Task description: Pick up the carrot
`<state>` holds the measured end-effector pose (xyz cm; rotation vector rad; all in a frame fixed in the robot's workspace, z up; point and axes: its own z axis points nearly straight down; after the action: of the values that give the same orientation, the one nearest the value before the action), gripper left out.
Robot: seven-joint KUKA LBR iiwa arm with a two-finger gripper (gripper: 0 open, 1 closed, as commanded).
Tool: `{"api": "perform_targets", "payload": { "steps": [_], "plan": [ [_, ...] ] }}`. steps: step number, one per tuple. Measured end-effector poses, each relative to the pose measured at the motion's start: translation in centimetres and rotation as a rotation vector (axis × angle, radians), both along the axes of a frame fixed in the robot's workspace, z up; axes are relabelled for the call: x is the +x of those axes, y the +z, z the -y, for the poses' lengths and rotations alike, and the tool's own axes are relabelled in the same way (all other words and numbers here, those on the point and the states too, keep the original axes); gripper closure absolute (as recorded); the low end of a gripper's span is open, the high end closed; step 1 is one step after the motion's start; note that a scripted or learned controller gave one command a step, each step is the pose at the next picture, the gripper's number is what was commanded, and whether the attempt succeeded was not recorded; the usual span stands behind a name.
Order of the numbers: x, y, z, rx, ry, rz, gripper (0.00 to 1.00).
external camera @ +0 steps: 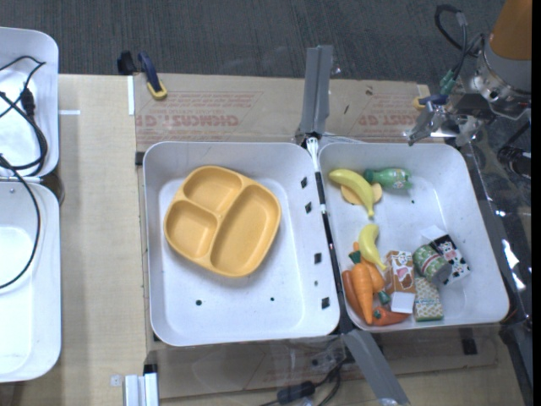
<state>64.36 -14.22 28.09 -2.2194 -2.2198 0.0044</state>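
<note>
Two-finger gripper (435, 125) over right white bin's (473, 184) far rim, jaw state unclear, orange tapered carrot (360, 288) well below-left of jaws, near corner, beside yellow banana (369, 244)

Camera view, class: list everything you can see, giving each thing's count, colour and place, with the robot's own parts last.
bins: two, white, side by side on the bench
plate: one, yellow, three compartments, in left bin
bananas: two, yellow, in right bin
carrot: one, orange, right bin's near left corner
green toy: one, beside upper banana
small cartons: several, mixed colours, right bin's near side
clamp: one, blue and yellow, far bench edge
arm: one, orange band, top right
pincer: one, above right bin's far rim
</note>
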Motion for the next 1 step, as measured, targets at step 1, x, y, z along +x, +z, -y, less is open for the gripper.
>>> {"api": "perform_targets", "payload": {
  "steps": [1],
  "plan": [
    [-9.79, -10.57, -4.69, 0.001, 0.072, -0.002, 0.00]
  ]
}}
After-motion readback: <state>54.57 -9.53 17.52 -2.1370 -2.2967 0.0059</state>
